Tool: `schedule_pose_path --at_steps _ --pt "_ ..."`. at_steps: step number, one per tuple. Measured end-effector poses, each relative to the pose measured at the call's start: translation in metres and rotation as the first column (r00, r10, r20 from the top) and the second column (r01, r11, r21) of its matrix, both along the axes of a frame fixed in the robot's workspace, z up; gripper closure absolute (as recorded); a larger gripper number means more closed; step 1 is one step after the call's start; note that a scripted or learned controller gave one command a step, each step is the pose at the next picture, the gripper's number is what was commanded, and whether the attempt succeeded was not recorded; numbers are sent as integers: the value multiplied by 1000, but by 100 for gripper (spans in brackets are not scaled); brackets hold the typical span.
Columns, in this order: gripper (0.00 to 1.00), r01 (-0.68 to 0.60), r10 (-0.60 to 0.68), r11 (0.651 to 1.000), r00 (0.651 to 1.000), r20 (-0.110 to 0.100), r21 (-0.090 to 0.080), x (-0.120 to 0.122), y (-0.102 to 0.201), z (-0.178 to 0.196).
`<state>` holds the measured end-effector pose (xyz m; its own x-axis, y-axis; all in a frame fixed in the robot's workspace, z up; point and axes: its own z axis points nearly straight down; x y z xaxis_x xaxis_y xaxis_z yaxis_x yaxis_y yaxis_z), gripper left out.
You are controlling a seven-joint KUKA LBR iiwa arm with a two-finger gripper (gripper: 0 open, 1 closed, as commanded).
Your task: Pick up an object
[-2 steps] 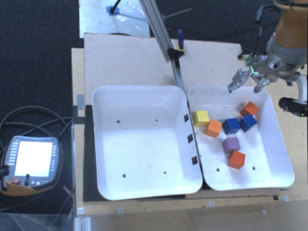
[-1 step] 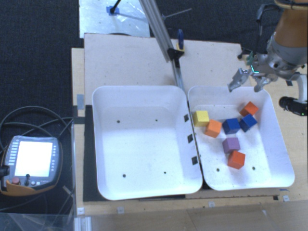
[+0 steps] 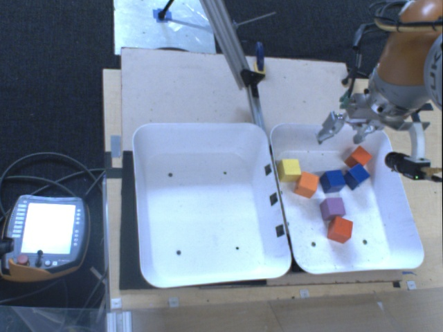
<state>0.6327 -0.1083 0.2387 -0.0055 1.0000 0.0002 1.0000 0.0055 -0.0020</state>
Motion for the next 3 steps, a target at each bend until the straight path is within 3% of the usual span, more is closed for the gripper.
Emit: schedule_pose_path --at_steps 2,3 --pt "0 4 -4 1000 1000 0 0 -1 5 -87" --pt "100 1 -1 1000 1000 7 0 1 5 -73"
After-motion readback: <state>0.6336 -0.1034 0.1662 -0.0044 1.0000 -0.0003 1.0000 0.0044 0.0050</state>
